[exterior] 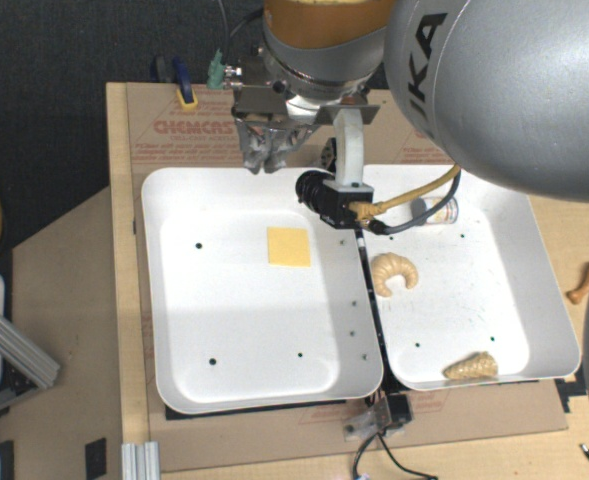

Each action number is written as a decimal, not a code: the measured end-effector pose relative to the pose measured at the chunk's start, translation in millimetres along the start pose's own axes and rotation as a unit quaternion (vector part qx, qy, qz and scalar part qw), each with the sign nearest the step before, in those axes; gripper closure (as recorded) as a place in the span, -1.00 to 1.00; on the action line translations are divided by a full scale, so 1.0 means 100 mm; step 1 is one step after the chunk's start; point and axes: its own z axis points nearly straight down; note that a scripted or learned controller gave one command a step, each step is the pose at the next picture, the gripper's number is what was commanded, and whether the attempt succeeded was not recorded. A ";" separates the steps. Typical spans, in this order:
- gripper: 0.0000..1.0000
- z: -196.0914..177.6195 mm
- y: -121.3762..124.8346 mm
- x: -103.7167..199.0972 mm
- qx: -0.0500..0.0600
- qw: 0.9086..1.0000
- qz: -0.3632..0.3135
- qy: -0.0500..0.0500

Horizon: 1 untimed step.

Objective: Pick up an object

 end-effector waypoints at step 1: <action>1.00 0.45 -0.55 0.00 -0.002 1.000 -0.002 0.002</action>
